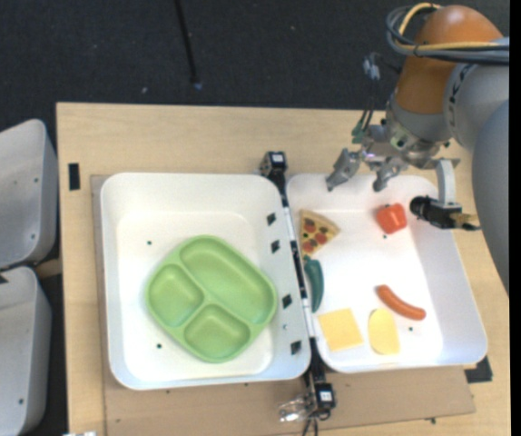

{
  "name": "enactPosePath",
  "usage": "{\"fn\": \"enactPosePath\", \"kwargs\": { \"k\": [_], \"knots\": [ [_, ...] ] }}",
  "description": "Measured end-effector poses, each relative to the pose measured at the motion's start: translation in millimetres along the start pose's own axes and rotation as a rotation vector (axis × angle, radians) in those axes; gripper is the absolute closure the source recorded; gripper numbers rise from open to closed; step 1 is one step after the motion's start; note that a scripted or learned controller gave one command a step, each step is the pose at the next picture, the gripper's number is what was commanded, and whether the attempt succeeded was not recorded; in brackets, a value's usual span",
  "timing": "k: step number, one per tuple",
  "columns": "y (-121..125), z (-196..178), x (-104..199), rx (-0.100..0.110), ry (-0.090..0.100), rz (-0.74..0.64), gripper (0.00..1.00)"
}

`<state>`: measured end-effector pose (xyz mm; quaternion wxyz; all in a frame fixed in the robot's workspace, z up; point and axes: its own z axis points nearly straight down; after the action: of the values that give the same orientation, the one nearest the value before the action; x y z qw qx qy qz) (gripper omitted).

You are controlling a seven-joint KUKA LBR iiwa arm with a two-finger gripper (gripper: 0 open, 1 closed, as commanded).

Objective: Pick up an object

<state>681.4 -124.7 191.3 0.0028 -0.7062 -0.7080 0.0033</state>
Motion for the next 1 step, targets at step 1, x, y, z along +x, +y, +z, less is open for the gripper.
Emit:
{"fn": "enactPosePath", "kwargs": {
  "k": [1],
  "knots": [
    [-0.6,55.3,8.7,0.000,0.000,-0.001,0.00]
  ]
}}
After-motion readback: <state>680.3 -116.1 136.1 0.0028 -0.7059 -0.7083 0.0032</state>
